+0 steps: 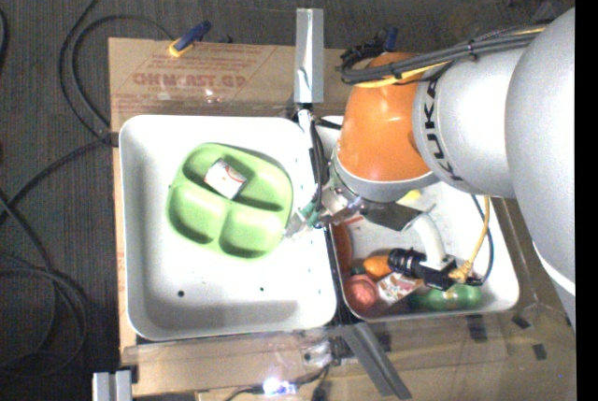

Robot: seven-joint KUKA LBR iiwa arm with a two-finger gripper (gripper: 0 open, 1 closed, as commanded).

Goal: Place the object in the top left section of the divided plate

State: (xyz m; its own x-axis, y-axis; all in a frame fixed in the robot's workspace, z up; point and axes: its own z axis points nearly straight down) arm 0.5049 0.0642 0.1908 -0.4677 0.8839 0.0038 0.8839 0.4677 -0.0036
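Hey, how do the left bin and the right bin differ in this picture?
The left bin lies in open view, while the arm covers much of the right bin. The left bin holds a green divided plate with a small white object in one section; the right bin holds a crowded heap of red, orange and green items at its near end. Both are shallow, white and sit side by side.

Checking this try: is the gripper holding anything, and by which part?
Cannot be told: the gripper sits at the green plate's right edge, nothing visible in it.
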